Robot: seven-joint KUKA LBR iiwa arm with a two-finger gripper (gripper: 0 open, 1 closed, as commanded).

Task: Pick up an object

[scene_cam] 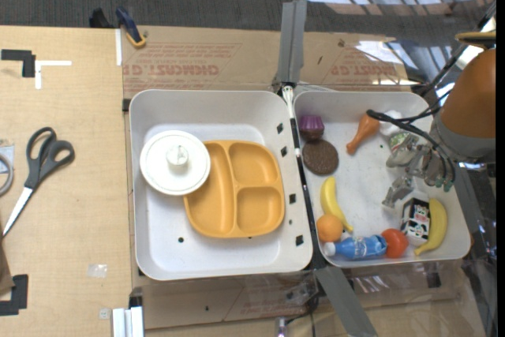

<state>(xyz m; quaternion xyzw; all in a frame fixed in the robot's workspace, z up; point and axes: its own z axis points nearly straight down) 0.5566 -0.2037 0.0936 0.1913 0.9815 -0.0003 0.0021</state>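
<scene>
Orange-banded arm (pixel 476 102), seemingly metallic end effector (pixel 409 184).

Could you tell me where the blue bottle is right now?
The blue bottle lies on its side along the right bin's near edge, between an orange and a tomato.

Right bin (pixel 347 108): open floor is found mid-bin, betw. banana (pixel 332 203) and tool (pixel 402 189). Front wall is blocked by orange (pixel 329 229), bottle (pixel 359 248), tomato (pixel 394 242). Left bin (pixel 150 249): mostly taken up by tray (pixel 237 189) w/ lid (pixel 175 162) overlapping; free strip along front.
</scene>
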